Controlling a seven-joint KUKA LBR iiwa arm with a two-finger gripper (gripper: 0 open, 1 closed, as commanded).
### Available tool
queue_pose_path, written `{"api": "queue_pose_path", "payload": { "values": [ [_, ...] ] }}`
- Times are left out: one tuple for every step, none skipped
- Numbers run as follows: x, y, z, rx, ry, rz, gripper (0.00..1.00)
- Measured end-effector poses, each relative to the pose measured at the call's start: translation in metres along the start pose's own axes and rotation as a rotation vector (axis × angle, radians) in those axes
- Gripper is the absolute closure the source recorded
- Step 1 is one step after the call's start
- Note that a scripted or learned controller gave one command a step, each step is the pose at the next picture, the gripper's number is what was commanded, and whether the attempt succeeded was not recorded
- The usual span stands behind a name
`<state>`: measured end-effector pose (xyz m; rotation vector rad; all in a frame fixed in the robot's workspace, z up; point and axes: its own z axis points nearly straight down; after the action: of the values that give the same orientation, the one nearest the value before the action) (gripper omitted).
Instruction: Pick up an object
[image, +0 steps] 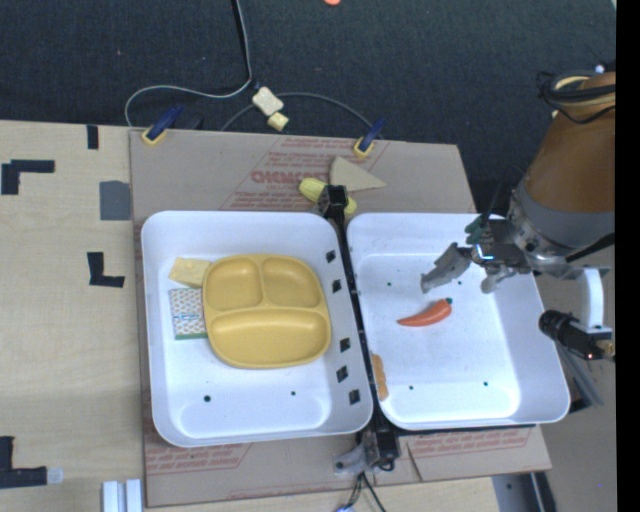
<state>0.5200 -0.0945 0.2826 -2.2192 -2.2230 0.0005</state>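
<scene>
A small orange-red chili pepper lies in the middle of the right bin. My gripper hovers over the bin's upper part, just above and to the right of the pepper. Its fingers are spread open, one finger reaching down-left toward the pepper, and nothing sits between them. The grey arm with its orange band enters from the right edge.
The left bin holds a yellow divided plate, a pale yellow piece and a small patterned card beside it. A thin brown item rests by the divider between the bins. Yellow and tan scraps lie behind the bins.
</scene>
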Motion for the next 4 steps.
{"api": "queue_pose_path", "payload": {
  "values": [
    [-0.068,0.05,0.081,0.003,-0.003,0.005,0.0],
    [-0.071,0.068,0.203,-0.005,-0.005,0.0,0.0],
    [-0.072,0.07,0.185,-0.009,-0.006,0.0,1.0],
    [-0.072,0.069,0.185,-0.008,-0.006,0.0,0.0]
  ]
}}
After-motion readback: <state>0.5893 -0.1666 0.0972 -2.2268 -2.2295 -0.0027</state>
